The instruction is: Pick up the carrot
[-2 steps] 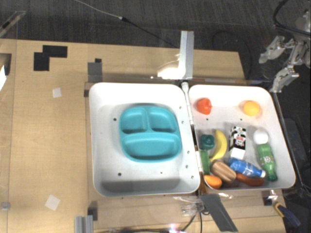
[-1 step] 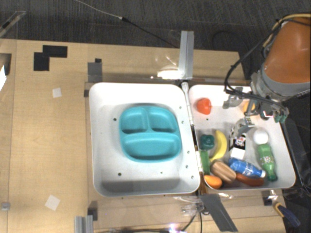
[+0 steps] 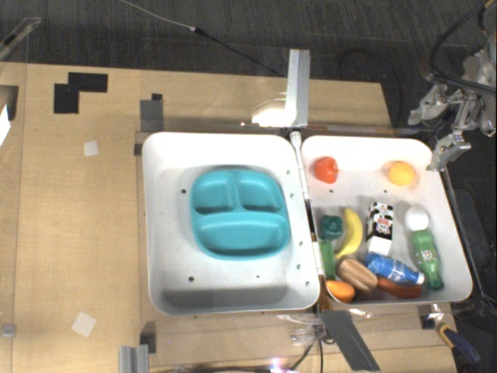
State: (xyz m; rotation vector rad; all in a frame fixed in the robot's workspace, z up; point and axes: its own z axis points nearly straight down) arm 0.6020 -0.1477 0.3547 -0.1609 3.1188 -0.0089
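The carrot (image 3: 338,289) lies in the near left corner of the right bin (image 3: 454,231). Its orange body sits against the front wall, and a green top (image 3: 327,258) runs up along the left wall. A brown bun-like toy (image 3: 358,273) presses against it on the right. My gripper (image 3: 450,134) hangs over the far right corner of that bin, outside the rim, far from the carrot. Nothing is visibly held in it.
Beside the carrot lie a banana (image 3: 351,231), a dark green toy (image 3: 331,226), a blue bottle (image 3: 394,269), a green bottle (image 3: 426,259) and a milk carton (image 3: 380,224). A red tomato (image 3: 325,169) and an orange fruit (image 3: 401,174) sit at the back. The left bin (image 3: 167,231) holds a teal divided plate (image 3: 239,212).
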